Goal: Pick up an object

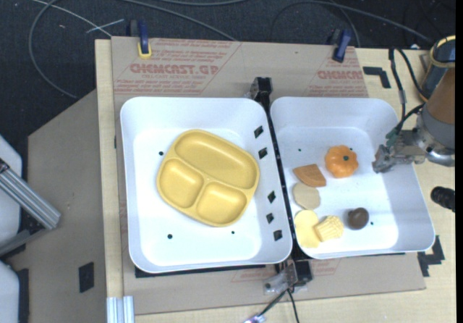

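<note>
Item 1, orange pumpkin-shaped toy (341, 161): found in the right bin (405, 202), in its upper middle part, upright, with a small dark stem on top. All other places are given relative to this pumpkin.

Item 2, tan wedge-shaped piece (310, 175): laid just below and to the left of the pumpkin, close beside it but apart.

Item 3, pale round piece (307, 197): set below the wedge, touching or nearly touching it, further down-left of the pumpkin.

Item 4, yellow disc (306, 227): placed well below and left of the pumpkin, near the bin's lower left corner.

Item 5, yellow ridged piece resembling corn (329, 227): seen partly overlapping the disc's right side, directly below the pumpkin and well apart from it.

Item 6, dark brown round piece (357, 218): located below and slightly right of the pumpkin, just right of the corn.

Item 7, gripper (381, 160): seen to the right of the pumpkin, near it but not touching, over the bin's right part. Nothing is seen between its fingers; whether they are spread or pressed together cannot be told.

Item 8, yellow divided plate (207, 177): held in the left bin (137, 169), well to the left of the pumpkin, three compartments facing up.
</note>
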`<action>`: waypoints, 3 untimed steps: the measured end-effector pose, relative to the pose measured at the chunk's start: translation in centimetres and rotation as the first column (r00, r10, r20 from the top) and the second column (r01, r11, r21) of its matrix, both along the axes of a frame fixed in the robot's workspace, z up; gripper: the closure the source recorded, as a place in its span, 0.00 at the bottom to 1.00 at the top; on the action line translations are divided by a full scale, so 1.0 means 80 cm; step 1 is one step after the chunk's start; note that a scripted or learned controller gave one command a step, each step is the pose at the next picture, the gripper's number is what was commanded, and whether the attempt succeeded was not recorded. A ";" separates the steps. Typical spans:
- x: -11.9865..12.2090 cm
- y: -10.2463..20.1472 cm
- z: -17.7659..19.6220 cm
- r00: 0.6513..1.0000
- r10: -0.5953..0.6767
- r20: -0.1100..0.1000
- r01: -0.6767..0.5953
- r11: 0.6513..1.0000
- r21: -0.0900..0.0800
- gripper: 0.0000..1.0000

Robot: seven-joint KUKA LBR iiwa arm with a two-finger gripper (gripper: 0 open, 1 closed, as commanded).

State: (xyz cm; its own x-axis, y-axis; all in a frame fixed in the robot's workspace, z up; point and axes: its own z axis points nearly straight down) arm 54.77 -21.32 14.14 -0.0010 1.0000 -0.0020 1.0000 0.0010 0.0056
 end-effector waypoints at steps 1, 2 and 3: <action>0.006 0.011 0.062 1.000 0.001 0.001 -0.001 1.000 0.000 1.00; 0.008 0.010 0.130 1.000 0.001 0.002 -0.001 1.000 -0.001 1.00; 0.028 0.074 0.140 1.000 0.006 -0.002 -0.006 1.000 0.003 1.00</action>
State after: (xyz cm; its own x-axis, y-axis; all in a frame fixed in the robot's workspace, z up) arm 57.05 -15.44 25.32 -0.0069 1.0000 0.0013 1.0000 0.0069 0.0034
